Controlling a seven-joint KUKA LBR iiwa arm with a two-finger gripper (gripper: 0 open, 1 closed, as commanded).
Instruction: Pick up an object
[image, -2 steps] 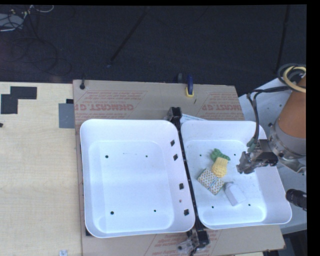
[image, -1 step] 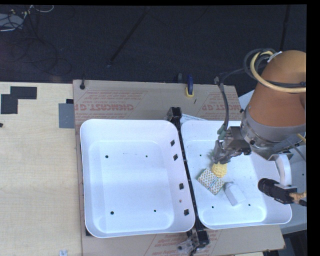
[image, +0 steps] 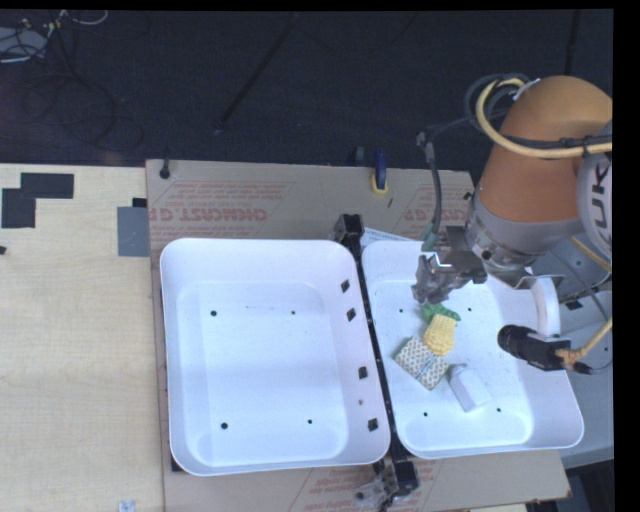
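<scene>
In the right bin (image: 520, 425) lie three small things. A yellow corn cob with a green tip (image: 439, 331) sits near the middle. A patterned grey-green packet (image: 421, 361) lies just below and left of it. A pale grey block (image: 466, 388) rests lower right. My gripper (image: 433, 285) hangs over the bin's upper part, just above the corn's green tip. Nothing shows between its fingers.
The left bin (image: 180, 300) lies beside the right one, parted by a black clip rail (image: 362, 330). A black cylinder with cabling (image: 530, 345) juts in over the right bin's right side. Cardboard (image: 250, 200) lies under both bins.
</scene>
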